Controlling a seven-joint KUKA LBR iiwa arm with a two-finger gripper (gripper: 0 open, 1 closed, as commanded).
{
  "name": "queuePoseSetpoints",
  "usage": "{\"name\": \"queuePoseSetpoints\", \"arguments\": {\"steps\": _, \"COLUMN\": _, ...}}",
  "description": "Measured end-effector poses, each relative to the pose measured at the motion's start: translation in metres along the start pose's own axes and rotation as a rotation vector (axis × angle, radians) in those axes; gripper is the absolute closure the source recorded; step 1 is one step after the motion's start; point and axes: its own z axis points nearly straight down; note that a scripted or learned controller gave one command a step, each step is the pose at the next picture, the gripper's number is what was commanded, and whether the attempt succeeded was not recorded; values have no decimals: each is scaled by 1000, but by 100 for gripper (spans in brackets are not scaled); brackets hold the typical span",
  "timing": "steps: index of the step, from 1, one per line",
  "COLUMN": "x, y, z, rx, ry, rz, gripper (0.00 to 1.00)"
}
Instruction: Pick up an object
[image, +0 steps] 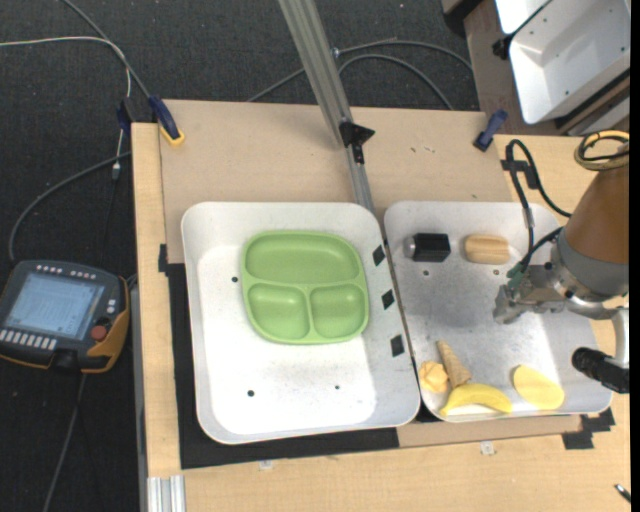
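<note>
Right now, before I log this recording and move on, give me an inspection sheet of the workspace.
Surface: tan bench bearing left bin and right bin, side by side.
Job's things: in the right bin, black block and tan wooden block at the far side; banana, yellow round piece, cone-shaped piece and small orange piece at the near side.
Clutter: green divided plate in the left bin.
Grippers: gripper low over the right bin's middle, no object seen between its fingers.
Cables: black cable along the arm; thin cables on the floor.
Surroundings: teach pendant on dark carpet; blue clamps at bench corners.
</note>
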Motion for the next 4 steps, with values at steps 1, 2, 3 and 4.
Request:
{"name": "queuePoseSetpoints", "arguments": {"steps": 1, "x": 2, "y": 10, "z": -61, "rx": -1, "ry": 0, "rz": -1, "gripper": 100}}
{"name": "queuePoseSetpoints", "arguments": {"steps": 2, "x": 1, "y": 12, "z": -111, "rx": 0, "ry": 0, "rz": 0, "gripper": 100}}
{"name": "queuePoseSetpoints", "arguments": {"steps": 3, "x": 46, "y": 28, "z": -95, "rx": 9, "ry": 4, "rz": -4, "gripper": 100}}
{"name": "queuePoseSetpoints", "arguments": {"steps": 4, "x": 98, "y": 44, "z": -79, "rx": 10, "ry": 5, "rz": -5, "gripper": 100}}
